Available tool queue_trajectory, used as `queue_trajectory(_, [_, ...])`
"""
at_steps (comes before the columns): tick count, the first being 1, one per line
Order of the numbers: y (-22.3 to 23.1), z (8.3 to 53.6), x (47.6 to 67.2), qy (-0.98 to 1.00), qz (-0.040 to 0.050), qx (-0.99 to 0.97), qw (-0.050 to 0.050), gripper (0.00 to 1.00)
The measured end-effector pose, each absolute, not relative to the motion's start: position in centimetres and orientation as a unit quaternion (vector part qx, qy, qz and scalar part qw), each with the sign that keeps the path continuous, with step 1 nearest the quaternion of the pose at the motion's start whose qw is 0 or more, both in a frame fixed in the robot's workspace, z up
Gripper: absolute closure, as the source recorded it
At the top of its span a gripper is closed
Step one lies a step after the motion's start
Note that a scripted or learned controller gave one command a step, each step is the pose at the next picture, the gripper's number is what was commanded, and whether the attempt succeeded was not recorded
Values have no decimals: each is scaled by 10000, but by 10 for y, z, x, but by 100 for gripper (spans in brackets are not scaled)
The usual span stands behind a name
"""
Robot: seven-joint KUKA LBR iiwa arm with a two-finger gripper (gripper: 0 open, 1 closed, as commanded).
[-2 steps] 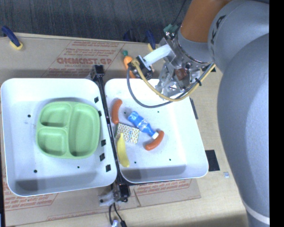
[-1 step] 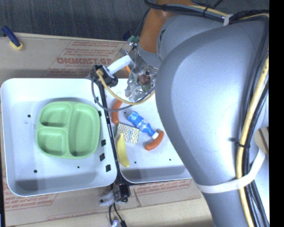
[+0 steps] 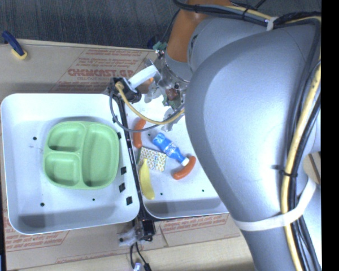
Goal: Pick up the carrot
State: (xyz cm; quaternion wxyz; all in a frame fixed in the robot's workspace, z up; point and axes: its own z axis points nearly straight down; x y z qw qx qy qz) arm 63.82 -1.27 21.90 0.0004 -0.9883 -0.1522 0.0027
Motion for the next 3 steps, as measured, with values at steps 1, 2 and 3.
queue_trajectory(1, [-41, 202, 645, -1782, 33, -9840, 24, 0])
queue_trajectory(2, [-63, 274, 648, -1992, 16, -9800, 14, 0])
queue_trajectory(3, [-93, 152, 610, -1633, 36, -9866, 23, 0])
